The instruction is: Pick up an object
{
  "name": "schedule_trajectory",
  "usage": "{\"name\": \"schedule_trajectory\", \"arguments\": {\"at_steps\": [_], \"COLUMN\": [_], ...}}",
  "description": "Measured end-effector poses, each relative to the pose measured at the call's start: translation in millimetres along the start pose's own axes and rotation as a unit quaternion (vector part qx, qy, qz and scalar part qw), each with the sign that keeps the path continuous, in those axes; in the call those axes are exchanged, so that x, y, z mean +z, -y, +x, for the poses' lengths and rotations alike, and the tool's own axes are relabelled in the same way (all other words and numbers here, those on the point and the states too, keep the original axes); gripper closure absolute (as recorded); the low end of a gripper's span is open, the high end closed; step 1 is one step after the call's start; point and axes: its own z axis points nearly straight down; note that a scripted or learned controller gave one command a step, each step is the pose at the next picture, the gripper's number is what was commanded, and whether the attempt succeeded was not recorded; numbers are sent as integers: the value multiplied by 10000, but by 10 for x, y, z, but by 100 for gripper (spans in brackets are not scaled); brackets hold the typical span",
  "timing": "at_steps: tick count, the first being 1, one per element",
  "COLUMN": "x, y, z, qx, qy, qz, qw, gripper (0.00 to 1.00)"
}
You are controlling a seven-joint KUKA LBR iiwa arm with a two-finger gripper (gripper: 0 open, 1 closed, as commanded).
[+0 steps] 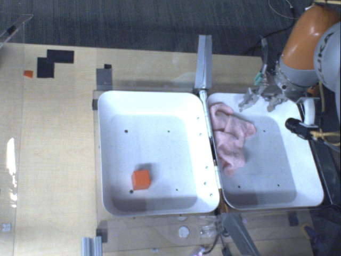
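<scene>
A crumpled pink cloth (230, 136) lies in the right bin (277, 191), against its left wall. A small orange block (141, 180) rests in the left bin (149, 116), near its front left corner. My gripper (259, 102) hangs over the back edge of the right bin, to the right of the cloth and apart from it. Its two fingers are spread, with nothing between them.
A grey metal post (203, 63) stands behind the divide between the bins. Black markers (52, 62) and a small orange tag (27, 74) sit on the wooden bench at the far left. A black cable fitting (298, 127) juts over the right bin's right side.
</scene>
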Motion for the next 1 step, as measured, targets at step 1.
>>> {"name": "schedule_trajectory", "arguments": {"at_steps": [1], "x": [922], "y": [193], "z": [-340], "qx": [-949], "qy": [14], "qz": [-53], "qw": [9955], "gripper": [0]}}
